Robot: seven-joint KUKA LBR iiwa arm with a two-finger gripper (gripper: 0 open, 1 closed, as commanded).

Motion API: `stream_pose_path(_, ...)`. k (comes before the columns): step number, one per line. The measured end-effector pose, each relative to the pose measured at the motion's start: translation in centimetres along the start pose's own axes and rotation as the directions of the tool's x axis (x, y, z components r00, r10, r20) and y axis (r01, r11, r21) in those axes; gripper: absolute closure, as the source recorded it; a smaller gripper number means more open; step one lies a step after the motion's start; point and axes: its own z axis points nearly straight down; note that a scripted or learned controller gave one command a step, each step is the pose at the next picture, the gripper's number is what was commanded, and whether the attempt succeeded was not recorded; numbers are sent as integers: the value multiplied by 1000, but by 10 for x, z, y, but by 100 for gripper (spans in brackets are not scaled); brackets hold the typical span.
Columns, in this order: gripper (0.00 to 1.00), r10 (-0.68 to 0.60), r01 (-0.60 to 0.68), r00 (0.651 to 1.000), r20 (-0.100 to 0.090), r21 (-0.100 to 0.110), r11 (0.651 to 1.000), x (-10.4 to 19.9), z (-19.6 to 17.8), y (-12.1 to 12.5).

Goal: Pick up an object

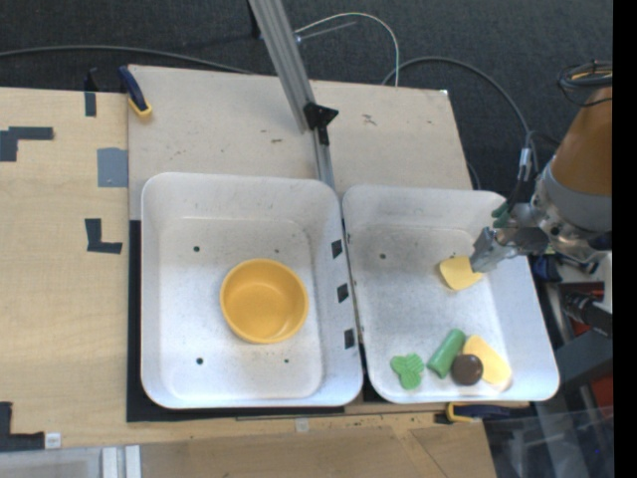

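My gripper (pixel 485 251) hangs over the right side of the right bin (pixel 398 207), its tip just above and right of a flat pale yellow piece (pixel 459 274) lying on the bin floor. Near the bin's front edge lie a green leafy piece (pixel 406 369), a green cylinder (pixel 446 353), a dark brown round piece (pixel 466 368) and a yellow rounded piece (pixel 491 359). A yellow bowl (pixel 263 300) sits upright in the middle of the left bin (pixel 179 207).
A slanted metal pole (pixel 284 53) runs from the top down to the divide between the bins. Cables (pixel 468 78) curve across the bench behind the right bin. A blue and yellow clamp (pixel 134 92) sits at the back left.
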Motion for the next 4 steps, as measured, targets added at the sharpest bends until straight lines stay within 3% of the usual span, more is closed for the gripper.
stream_pose_path(2, 100, 0, 0, 1000, 0, 2, 1000, 109, 20, 33)
stream_pose_path(4, 100, -1, 1, 1000, -1, -1, 1000, 215, 14, 84)
